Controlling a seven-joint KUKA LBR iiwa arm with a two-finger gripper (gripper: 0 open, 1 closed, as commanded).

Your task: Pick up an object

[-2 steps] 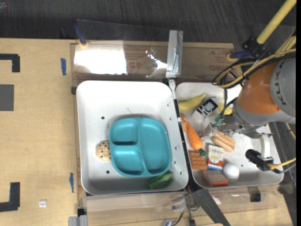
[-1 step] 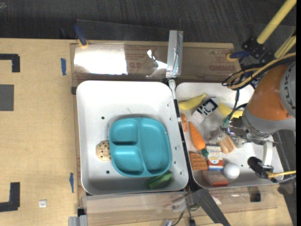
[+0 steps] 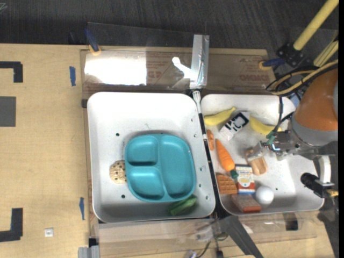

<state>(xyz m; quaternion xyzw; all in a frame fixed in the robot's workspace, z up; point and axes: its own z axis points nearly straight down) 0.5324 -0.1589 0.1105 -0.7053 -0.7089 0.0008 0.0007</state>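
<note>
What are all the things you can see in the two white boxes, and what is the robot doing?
left bin: 1, white, left half of the bench
divided plate: 1, teal, middle of the left bin
cookie: 1, tan, touching the plate's left edge
green item: 1, green, at the plate's near right corner
right bin: 1, white, beside the left bin
bananas: 2, yellow, far end of the right bin
carrot: 1, orange, left side of the right bin
waffle: 1, brown, below the carrot
small carton: 1, white and orange, beside the waffle
ball: 1, white, near edge of the right bin
arm: 1, grey and orange, over the right bin
gripper: 1, dark, over the right bin's middle
</note>
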